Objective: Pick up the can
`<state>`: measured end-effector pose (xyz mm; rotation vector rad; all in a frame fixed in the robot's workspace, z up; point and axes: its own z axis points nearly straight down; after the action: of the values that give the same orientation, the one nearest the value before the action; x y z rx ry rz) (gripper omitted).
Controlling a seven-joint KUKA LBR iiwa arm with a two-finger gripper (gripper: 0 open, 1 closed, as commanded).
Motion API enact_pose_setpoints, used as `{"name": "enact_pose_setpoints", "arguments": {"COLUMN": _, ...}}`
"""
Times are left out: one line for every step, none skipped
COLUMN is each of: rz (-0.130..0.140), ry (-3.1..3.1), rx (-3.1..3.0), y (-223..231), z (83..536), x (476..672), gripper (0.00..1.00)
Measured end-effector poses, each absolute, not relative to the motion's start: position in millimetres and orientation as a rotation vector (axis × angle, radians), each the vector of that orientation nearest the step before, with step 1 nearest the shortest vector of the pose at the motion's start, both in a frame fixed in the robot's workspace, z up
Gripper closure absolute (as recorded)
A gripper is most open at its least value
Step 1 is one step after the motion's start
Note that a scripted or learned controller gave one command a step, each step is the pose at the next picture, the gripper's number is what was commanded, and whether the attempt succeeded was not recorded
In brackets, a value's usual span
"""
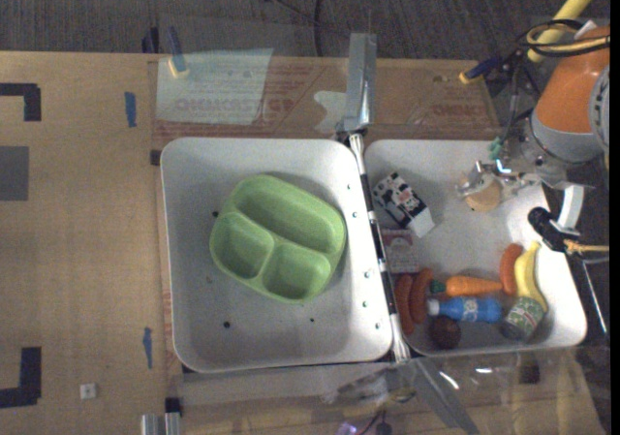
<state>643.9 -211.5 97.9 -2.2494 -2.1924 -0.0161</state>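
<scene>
Our tool (496,174) hangs over the far right part of the right bin (465,157), below the orange band on the arm (572,99); whether it is apart, together or clamped on anything we cannot tell, because its metal parts blur into the white bin floor and a tan shape just beneath it that we cannot identify. We see nothing that reads as the can at the tool. The can (523,318) lies well apart from it, in the near right corner of the same bin, resting against the bin wall, with a yellow banana (526,273) just beside it on the far side and a blue bottle (472,309) touching or nearly touching it on the left. A carrot (473,285), red sausages (412,295), a dark round fruit (445,331) and a black-and-white carton (403,201) fill out the rest of that bin, while the left bin (184,230) holds a green divided plate (278,238). We judge the task barely begun: the can is not yet approached, and reaching, closing and lifting all remain.
</scene>
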Motion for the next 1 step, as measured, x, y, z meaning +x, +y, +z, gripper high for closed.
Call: {"name": "enact_pose_setpoints", "arguments": {"rz": -0.003, "ry": -2.372, "rx": -2.066, "y": -137.7, "z": 214.4, "x": 632.7, "gripper": 1.00}}
